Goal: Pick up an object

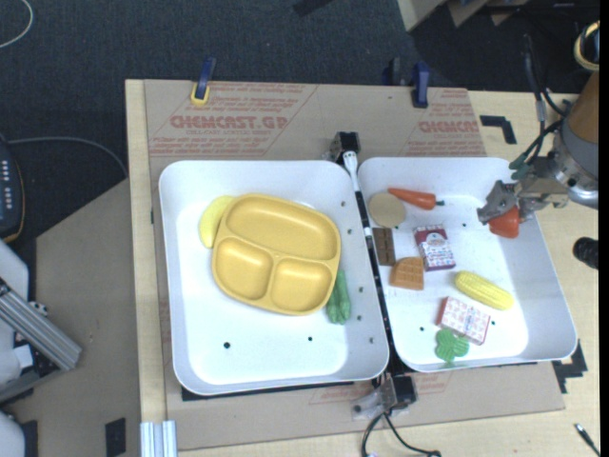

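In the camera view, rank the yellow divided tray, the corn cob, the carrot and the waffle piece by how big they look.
1. yellow divided tray, by far the largest
2. corn cob
3. carrot, slimmer than the corn
4. waffle piece

The last three look close in size, so their order is unsure.

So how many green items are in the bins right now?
2. One green leafy piece lies in the left bin against the yellow tray's right edge; another green piece sits at the right bin's near edge. The tray may hide more.
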`<state>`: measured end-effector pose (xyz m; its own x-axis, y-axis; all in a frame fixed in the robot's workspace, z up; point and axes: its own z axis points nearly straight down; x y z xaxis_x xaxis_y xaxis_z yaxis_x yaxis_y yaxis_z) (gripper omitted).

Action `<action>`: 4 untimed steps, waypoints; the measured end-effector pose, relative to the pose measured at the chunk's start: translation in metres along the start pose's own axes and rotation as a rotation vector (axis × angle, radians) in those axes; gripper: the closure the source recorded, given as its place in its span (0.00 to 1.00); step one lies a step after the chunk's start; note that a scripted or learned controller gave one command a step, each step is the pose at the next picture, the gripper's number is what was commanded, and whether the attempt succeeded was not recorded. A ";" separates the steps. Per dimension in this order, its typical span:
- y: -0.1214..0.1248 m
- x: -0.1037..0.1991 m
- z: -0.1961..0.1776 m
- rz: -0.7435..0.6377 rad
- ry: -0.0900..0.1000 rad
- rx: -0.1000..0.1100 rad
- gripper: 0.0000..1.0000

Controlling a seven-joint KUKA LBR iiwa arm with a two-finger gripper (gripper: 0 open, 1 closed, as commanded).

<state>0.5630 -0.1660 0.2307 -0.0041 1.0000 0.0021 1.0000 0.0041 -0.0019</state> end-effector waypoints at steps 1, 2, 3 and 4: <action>-0.012 0.048 -0.005 -0.001 0.000 0.000 1.00; -0.021 0.097 -0.009 -0.002 0.001 0.000 1.00; -0.018 0.155 -0.011 -0.003 0.000 -0.002 1.00; -0.020 0.202 -0.008 -0.002 0.000 0.001 1.00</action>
<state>0.5423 0.0358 0.2389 -0.0059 1.0000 0.0023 1.0000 0.0059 -0.0025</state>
